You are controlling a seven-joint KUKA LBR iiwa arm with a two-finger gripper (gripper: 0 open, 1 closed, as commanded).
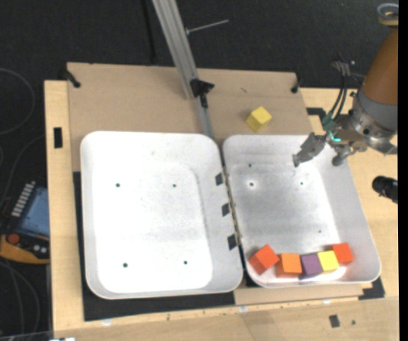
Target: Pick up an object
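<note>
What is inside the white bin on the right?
Five blocks line the right bin's near edge: red, orange, purple, yellow, red-orange. Nothing visibly covers them; the tool hangs over the far corner.

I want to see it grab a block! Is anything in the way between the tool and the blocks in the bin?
Nothing visible is. The tool hangs over the far end of the right bin, and the row of blocks sits at the near end. Between them lies bare bin floor. The yellow block lies outside on the bench.

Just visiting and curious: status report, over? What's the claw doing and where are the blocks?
Gripper open, holding nothing, over right bin's far edge. Five blocks along its near wall. Yellow cube outside on board. Nothing blocking.
</note>
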